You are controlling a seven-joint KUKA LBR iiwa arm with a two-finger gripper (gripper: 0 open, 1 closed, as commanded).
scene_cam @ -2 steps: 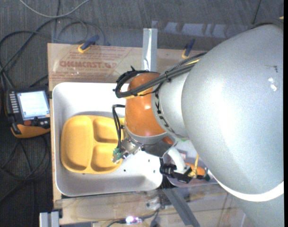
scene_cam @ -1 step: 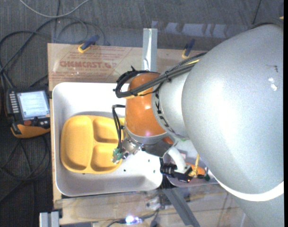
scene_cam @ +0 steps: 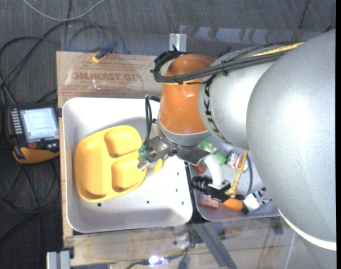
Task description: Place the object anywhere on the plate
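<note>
Grey arm housing fills the near right of the view, and under it the right-hand bin (scene_cam: 237,210) holds a jumble of small items: something orange, something black, a white and green bottle-like piece, none clear enough to name further. Beyond that, the orange wrist band (scene_cam: 181,102) hangs over the divide between the bins, and the gripper (scene_cam: 149,156) reaches down at the right edge of the yellow divided plate (scene_cam: 106,161), which lies in the left-hand white bin (scene_cam: 131,217). A small yellowish thing (scene_cam: 157,163) sits right at the fingertips, just off the plate's rim; it may be the object, but I cannot tell whether it is pinched between the fingers or lying on the bin floor, nor whether the fingers are spread or pressed together. My judgement is that this is the carrying-over or release step. Next, the gripper should shift a little further left, fully above a plate compartment, before letting go.
</note>
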